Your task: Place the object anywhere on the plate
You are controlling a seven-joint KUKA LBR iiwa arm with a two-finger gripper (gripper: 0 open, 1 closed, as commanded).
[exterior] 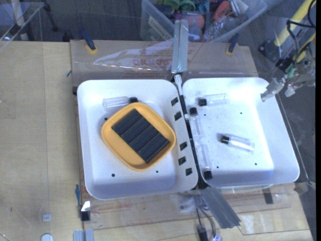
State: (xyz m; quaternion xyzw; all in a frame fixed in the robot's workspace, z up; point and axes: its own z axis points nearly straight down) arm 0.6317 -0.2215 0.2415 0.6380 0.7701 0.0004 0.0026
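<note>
A yellow plate lies in the left bin. On it rests a dark, ridged rectangular block, lying flat near the plate's middle. My gripper hovers over the far right rim of the right bin, well away from the plate and with nothing visible in it. A clear vial with a black cap lies in the middle of the right bin.
Another clear vial lies behind the plate in the left bin. A capped vial sits at the back of the right bin, and others lie along the divider. A tub of coloured toys stands behind the bins.
</note>
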